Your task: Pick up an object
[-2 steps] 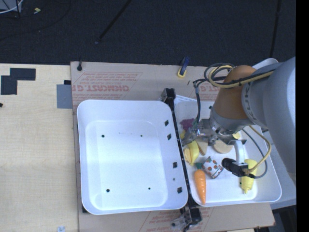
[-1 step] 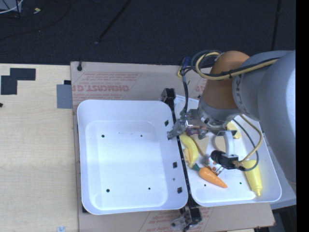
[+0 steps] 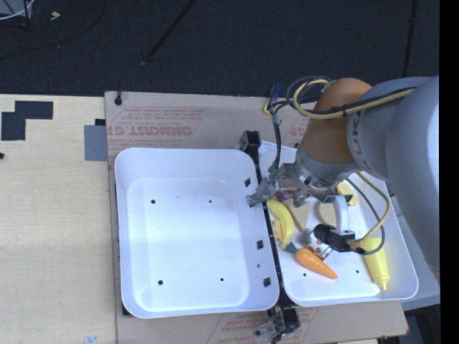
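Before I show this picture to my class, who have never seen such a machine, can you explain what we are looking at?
The one picture comes from a camera fixed above a bench, looking down at a slant. The big grey and orange shape is a robot arm reaching in from the right. Its gripper is over the right-hand white bin. In that bin lie a banana, a carrot and a long yellow object. The left-hand white bin sits beside it. Whether the gripper holds anything, I cannot tell.
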You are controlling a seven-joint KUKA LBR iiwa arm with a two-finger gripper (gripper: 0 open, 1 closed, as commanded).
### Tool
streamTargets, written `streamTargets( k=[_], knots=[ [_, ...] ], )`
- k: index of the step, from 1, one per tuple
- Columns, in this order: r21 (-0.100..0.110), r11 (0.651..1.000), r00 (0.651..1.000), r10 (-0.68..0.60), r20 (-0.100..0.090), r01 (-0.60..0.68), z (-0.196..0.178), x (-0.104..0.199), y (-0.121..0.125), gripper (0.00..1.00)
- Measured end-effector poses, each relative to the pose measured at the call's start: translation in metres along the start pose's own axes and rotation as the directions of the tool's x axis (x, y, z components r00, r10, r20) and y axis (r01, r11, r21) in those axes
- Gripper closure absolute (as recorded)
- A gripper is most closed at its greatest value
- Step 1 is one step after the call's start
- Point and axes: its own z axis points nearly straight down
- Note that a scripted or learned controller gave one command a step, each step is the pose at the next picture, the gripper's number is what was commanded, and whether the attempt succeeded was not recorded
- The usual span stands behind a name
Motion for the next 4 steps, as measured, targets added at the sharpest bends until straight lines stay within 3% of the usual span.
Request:
streamTargets(
  k=[1,2,3,4],
  knots=[
    [-0.003,1.000,1.000,0.013,0.020,-0.013,-0.061,-0.047,-0.006,0.00],
    [0.002,1.000,1.000,0.003,0.016,-0.003,-0.054,0.059,0.015,0.00],
    [-0.016,1.000,1.000,0.012,0.021,-0.012,-0.312,0.039,0.009,0.00],
    [0.006,1.000,1.000,0.003,0.022,-0.003,-0.311,0.042,0.009,1.00]
  ],
)
